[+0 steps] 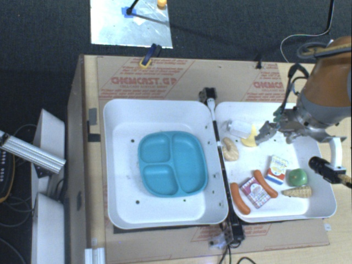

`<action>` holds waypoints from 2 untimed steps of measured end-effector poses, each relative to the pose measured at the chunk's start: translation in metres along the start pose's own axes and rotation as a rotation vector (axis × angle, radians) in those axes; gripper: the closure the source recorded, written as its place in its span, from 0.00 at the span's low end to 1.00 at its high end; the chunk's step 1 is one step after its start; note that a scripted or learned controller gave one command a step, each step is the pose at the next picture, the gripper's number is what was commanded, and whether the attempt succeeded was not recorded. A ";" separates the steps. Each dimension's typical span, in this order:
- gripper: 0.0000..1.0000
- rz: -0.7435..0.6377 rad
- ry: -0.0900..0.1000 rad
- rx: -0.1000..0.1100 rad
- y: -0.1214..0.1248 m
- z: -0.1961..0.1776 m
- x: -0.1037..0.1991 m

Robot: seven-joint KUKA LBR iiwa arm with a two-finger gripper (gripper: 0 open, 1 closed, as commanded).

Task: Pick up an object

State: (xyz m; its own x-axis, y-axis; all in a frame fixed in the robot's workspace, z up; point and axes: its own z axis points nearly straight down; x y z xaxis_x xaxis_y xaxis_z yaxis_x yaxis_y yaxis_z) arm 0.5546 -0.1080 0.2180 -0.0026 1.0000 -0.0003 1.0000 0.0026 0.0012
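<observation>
My gripper (pixel 264 132) hangs over the upper part of the right bin (pixel 324 202), at the end of the grey arm with its orange band (pixel 330 78). Just left of it lie a yellow banana-shaped piece (pixel 251 139) and a clear plastic item (pixel 238 128). A beige bread-like piece (pixel 230 149) sits by the bin's left wall. Lower down are two orange sausages (pixel 240 197) (pixel 265 183), a small red-and-white packet (pixel 254 193), a white carton (pixel 278 170), a green ball (pixel 297 176) and a pale corn-like piece (pixel 297 191).
The left bin (pixel 118 147) holds a blue divided plate (pixel 171 163). A black divider rail (pixel 219 153) runs between the bins. A black bracket (pixel 324 170) sticks in over the right bin's right edge. Cardboard (pixel 165 76) covers the bench behind.
</observation>
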 end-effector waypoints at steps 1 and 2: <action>0.00 0.001 -0.001 -0.008 -0.029 0.130 -0.016; 1.00 0.002 -0.005 -0.013 -0.027 0.119 -0.018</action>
State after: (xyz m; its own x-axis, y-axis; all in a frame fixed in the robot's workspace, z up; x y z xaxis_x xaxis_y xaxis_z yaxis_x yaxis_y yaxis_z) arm 0.5274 -0.1264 0.0994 -0.0003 1.0000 -0.0057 0.9999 0.0003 0.0143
